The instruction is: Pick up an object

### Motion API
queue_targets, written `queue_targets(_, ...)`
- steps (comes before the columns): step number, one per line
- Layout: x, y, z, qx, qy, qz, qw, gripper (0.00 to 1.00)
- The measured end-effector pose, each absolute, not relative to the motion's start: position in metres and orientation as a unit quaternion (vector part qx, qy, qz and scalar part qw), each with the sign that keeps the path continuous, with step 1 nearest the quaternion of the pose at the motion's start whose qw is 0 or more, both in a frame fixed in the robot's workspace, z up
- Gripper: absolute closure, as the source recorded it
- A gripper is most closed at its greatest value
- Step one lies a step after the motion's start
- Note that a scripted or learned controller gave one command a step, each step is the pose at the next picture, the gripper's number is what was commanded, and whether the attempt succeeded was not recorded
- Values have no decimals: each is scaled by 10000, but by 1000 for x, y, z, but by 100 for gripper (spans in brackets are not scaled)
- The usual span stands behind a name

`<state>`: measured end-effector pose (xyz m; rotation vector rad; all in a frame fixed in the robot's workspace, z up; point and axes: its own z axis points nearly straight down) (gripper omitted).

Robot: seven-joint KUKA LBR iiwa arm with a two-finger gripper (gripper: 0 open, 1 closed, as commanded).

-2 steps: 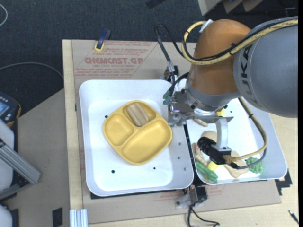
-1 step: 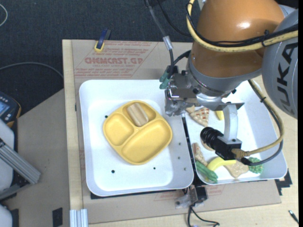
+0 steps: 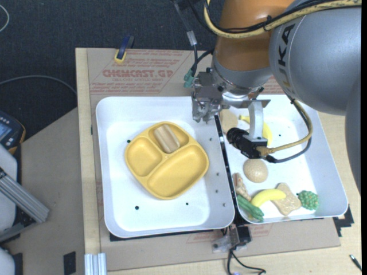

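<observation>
My gripper (image 3: 205, 112) hangs over the ridge between the two bins, near their far end, with nothing visibly in it. In the left bin (image 3: 114, 199) lies a yellow divided plate (image 3: 172, 173) with a tan bread-like piece (image 3: 167, 137) in its top compartment. The right bin (image 3: 327, 176) holds a tan ball (image 3: 256, 171), a yellow banana (image 3: 268, 196), a green bean pod (image 3: 250, 207), a tan toast slice (image 3: 288, 203), a green bumpy cluster (image 3: 308, 199) and a small tan biscuit (image 3: 239, 183). A yellow item (image 3: 265, 132) is partly hidden behind the wrist.
The big grey and orange arm (image 3: 258, 33) covers the far part of the right bin. A cardboard sheet (image 3: 143, 70) lies under the bins. Cables run over the dark floor at the back, and a metal rail (image 3: 20, 196) stands at the left.
</observation>
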<state>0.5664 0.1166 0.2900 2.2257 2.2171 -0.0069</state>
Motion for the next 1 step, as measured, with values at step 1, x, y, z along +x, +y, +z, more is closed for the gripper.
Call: queue_targets(1, 586, 116, 202, 7077, 7065, -45, -28, 100)
